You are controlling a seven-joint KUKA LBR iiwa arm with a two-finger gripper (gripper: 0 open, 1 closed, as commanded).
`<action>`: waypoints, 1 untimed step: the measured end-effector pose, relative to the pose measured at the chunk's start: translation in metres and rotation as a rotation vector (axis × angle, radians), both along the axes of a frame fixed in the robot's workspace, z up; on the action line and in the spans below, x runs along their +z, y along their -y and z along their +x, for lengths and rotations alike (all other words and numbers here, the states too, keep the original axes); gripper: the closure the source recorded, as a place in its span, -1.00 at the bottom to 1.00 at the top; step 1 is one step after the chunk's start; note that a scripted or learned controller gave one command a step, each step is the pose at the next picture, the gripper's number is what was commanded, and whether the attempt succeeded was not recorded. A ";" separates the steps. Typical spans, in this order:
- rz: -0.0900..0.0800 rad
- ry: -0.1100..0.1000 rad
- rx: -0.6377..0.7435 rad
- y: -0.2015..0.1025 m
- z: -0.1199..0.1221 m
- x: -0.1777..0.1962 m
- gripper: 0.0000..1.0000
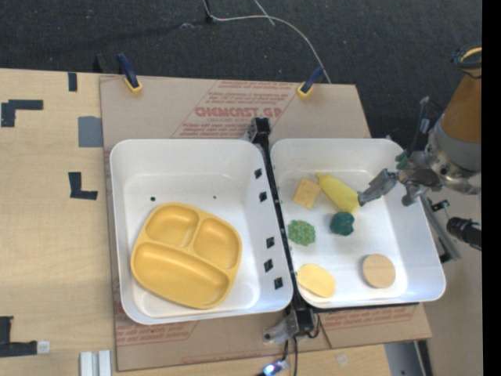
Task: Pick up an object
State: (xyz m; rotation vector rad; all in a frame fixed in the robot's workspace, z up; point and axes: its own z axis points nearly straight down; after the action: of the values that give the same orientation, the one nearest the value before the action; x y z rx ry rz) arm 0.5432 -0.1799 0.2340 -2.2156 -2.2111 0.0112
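My end effector hangs open and empty, the banana just left of it, teal ball below-left.

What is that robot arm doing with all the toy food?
The robot arm's gripper is reaching into the right bin from the right, close to a yellow banana-like toy and a dark green ball-shaped toy. It isn't holding anything yet. A green broccoli toy, a yellow cube, a pale yellow piece and a tan disc lie there too. A yellow divided plate sits in the left bin.
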 end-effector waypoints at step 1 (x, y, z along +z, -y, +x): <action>-0.002 0.009 0.004 0.000 0.002 0.005 -1.00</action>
State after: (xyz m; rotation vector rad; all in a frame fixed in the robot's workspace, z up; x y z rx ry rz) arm 0.5454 -0.1795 0.2392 -2.2174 -2.2210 0.0032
